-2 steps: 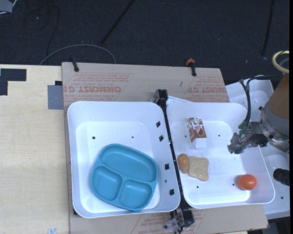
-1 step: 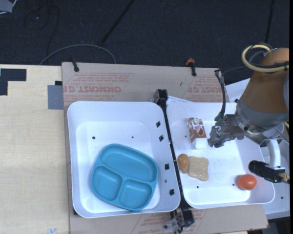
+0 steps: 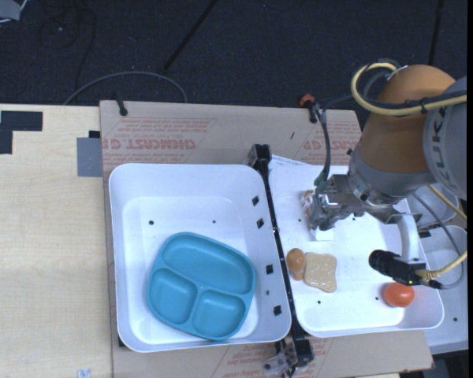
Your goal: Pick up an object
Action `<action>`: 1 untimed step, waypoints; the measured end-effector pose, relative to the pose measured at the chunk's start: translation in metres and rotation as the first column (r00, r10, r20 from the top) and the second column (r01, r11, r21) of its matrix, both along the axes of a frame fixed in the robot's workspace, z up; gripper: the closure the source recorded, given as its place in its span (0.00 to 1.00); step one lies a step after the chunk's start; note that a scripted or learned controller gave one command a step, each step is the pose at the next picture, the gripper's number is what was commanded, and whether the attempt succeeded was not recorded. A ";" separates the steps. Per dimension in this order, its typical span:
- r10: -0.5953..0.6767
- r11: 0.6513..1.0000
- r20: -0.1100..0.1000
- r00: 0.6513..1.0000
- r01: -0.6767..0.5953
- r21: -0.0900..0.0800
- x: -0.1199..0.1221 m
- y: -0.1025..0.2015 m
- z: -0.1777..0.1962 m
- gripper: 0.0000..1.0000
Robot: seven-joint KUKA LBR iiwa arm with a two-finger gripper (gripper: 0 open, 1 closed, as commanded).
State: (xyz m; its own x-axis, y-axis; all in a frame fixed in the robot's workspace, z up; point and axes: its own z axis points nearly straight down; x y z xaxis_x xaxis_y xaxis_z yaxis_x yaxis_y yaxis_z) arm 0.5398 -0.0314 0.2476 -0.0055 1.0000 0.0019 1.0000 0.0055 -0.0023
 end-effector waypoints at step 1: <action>-0.001 1.000 0.000 1.000 0.001 -0.001 0.011 0.044 0.000 1.00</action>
State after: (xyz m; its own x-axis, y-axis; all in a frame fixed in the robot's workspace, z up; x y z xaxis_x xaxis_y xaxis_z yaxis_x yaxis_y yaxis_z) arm 0.5511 0.0129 0.2472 -0.0041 1.0000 0.0013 1.0000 0.0041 -0.0027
